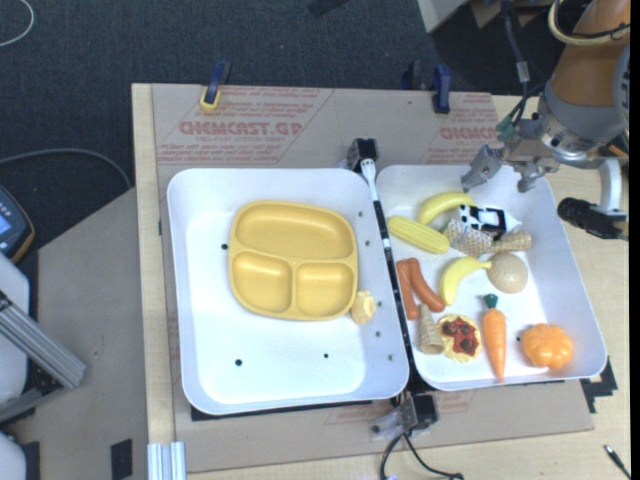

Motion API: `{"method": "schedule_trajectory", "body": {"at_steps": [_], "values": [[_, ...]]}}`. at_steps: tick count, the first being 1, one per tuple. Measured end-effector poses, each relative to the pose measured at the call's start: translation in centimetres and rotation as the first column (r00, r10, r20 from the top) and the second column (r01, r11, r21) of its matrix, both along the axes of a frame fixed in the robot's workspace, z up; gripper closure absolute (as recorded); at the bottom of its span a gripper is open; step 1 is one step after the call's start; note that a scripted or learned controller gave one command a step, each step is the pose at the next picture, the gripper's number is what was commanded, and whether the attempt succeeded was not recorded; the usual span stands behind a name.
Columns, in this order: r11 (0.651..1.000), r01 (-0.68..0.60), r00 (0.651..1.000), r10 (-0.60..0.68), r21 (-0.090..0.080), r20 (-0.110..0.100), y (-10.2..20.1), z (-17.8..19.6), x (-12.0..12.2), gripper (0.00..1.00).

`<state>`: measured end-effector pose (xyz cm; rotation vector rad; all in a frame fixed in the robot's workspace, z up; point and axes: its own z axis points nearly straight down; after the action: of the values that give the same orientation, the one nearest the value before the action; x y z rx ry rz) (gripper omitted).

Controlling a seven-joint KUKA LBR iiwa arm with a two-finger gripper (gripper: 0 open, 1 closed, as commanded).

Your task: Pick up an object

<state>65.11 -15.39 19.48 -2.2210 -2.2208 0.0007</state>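
Gripper [503, 171] is hanging over the far edge of the right bin [578, 268], and its two fingers are standing spread apart, with nothing between them. The grey arm [590, 58] is reaching in from behind this bin.

The things for picking are all lying inside the right bin. A yellow banana [443, 205] is lying closest to the gripper, just in front of it and a little to the left bin's side. A corn cob [417, 233] is lying beside the banana, nearer the bin's inner wall. A black-and-white object [487, 218] is sitting just under the gripper, touching a waffle cone [470, 236]. Further to the near side of the bin, a second banana [458, 274], a pale egg-shaped ball [507, 272], two sausages [418, 286], a carrot [493, 335], a pizza slice [460, 336] and an orange pepper [547, 346] are lying close together.

The left bin [195, 298] is carrying a yellow divided plate [293, 259], and a small yellow piece [362, 308] is touching the plate's near corner on the side of the right bin.

In my judgement, the step in hand is the approach: the gripper is open and is not yet holding anything. The next move is calling for choosing one target, probably the banana or the black-and-white object, then lowering with the fingers on both sides of it. The things are crowded, so a finger may be landing on a neighbour.
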Motion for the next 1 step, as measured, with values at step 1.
{"method": "schedule_trajectory", "body": {"at_steps": [1], "values": [[1.0, -0.002, 1.0, 0.002, 0.001, -0.004, 0.02, -5.06, 0.96, 0.0]]}}
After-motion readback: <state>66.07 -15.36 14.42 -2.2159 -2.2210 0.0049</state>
